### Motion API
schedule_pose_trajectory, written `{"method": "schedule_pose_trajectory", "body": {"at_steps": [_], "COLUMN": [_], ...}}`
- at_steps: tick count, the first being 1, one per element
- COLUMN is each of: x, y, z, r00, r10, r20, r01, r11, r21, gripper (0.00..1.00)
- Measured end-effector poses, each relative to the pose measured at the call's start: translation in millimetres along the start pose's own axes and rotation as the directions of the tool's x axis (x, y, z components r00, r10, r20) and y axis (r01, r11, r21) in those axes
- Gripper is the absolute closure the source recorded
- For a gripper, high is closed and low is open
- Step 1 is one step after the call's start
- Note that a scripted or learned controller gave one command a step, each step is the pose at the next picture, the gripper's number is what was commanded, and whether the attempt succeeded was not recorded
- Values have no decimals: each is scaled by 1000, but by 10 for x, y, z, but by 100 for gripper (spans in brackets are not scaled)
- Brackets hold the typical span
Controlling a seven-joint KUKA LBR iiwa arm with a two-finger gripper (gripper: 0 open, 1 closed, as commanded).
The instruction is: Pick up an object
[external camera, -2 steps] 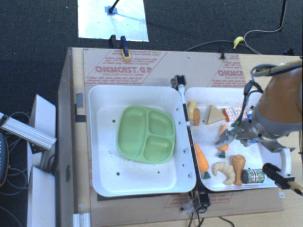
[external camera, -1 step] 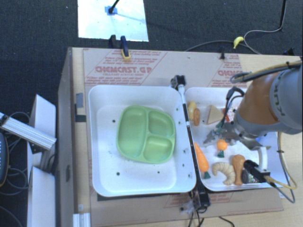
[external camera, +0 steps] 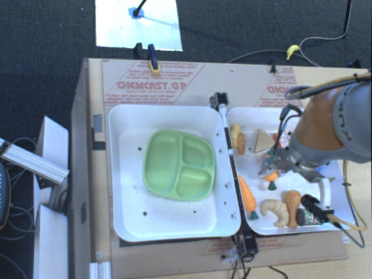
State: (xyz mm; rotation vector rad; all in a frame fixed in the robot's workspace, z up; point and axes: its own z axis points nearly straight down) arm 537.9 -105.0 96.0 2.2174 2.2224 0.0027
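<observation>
Grey gripper [external camera: 271,168] hangs low in right bin [external camera: 337,173]; its grip possibly unreadable.

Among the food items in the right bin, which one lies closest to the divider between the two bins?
The orange carrot: it lies along the divider's edge, at the left side of the right bin. The croissant, drumstick and cheese wedge sit farther right.

Arm [external camera: 334,121] reaches in from right (orange band showing), wrist apparently angled down.
</observation>
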Motion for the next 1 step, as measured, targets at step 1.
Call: {"method": "schedule_pose_trajectory", "body": {"at_steps": [1], "x": [651], "y": [312], "z": [-892], "r00": [1000], "r10": [-2], "r20": [-1], "r01": [2], "r11": [1000], "r21": [-1], "gripper": [100]}}
